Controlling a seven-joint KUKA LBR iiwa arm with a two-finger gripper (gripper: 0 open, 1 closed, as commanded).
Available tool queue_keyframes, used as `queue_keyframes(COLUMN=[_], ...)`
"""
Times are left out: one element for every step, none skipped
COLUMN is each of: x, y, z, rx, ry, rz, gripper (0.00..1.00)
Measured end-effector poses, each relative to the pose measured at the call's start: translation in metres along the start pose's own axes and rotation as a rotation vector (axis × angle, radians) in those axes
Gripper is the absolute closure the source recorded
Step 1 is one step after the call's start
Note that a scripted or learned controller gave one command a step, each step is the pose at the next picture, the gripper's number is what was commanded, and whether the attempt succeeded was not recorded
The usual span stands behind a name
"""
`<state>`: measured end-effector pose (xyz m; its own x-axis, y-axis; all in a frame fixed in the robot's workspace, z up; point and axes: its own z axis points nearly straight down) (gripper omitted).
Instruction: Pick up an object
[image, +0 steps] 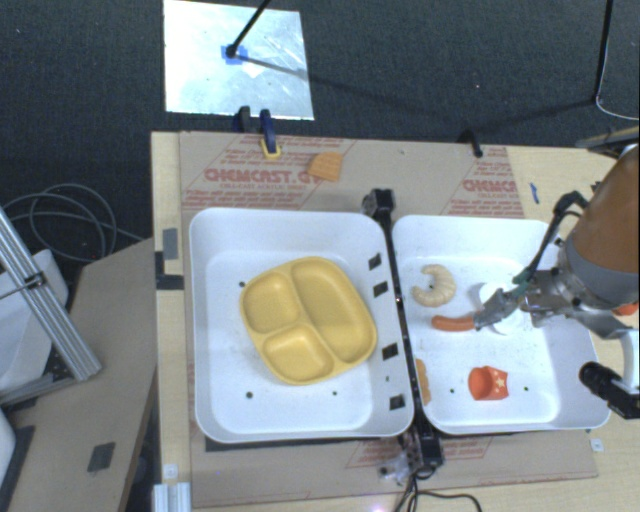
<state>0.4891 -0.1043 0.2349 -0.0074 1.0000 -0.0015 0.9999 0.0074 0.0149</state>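
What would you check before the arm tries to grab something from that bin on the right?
1. Things to pick lie in the right bin: ok. A croissant, a sausage and a red piece are there.
2. Gripper is over that bin: ok, at the sausage's right end.
3. Something already held: cannot tell.
4. Targets lie apart from each other: ok, none touch.
5. Sausage is away from the bin walls: ok, it lies near the middle.
6. Yellow tray is out of the way: ok, it sits in the left bin.
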Motion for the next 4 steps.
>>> queue_keyframes(x=[0.047,0.020,0.032,0.018], y=[0.001,-0.005,0.000,-0.007], z=[-0.089,0.094,-0.043,0.098], rx=[0.002,0.023,0.004,0.026], ry=[0.002,0.003,0.000,0.003], rz=[-0.003,0.009,0.001,0.009], gripper=[0.00,0.00,0.00,0.00])
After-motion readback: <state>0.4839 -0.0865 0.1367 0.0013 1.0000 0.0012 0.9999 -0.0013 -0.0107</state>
